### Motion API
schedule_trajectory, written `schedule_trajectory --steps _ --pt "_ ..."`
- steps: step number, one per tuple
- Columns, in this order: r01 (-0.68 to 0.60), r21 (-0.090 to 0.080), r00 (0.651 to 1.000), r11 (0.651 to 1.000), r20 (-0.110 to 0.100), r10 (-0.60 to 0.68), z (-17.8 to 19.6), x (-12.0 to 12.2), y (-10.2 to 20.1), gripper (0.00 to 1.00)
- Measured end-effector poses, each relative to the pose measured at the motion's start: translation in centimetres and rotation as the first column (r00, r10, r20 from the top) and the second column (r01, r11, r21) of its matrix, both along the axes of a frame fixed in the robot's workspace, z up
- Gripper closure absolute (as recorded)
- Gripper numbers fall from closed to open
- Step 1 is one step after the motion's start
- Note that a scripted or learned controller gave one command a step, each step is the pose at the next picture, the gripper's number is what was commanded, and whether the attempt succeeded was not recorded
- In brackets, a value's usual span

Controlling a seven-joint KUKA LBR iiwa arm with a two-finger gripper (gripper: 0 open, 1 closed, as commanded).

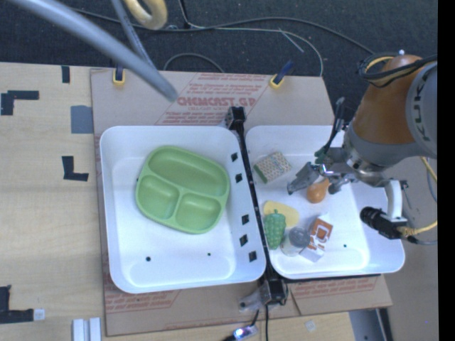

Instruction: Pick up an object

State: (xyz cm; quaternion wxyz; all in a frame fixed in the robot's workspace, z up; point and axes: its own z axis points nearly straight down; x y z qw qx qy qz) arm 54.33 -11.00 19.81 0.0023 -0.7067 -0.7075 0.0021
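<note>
- While the arm reaches over the right bin (384, 261), the gripper (318, 184) grasps an orange object (317, 190)
- Green divided plate (183, 188) lies in the left bin (114, 190)

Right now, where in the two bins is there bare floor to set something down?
The left bin has bare floor below the green tray and along its left wall. The right bin is crowded: sponge, yellow piece, green toy, carton, gripper. Its lower right corner looks free.
</note>
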Motion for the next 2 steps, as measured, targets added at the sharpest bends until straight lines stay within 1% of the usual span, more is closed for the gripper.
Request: schedule_trajectory --steps 1,2 --pt "0.000 0.000 1.000 1.000 -0.001 0.000 -5.5 0.9 0.3 0.00" --pt "0.001 0.000 1.000 1.000 -0.002 -0.001 -11.0 0.6 0.4 0.00"
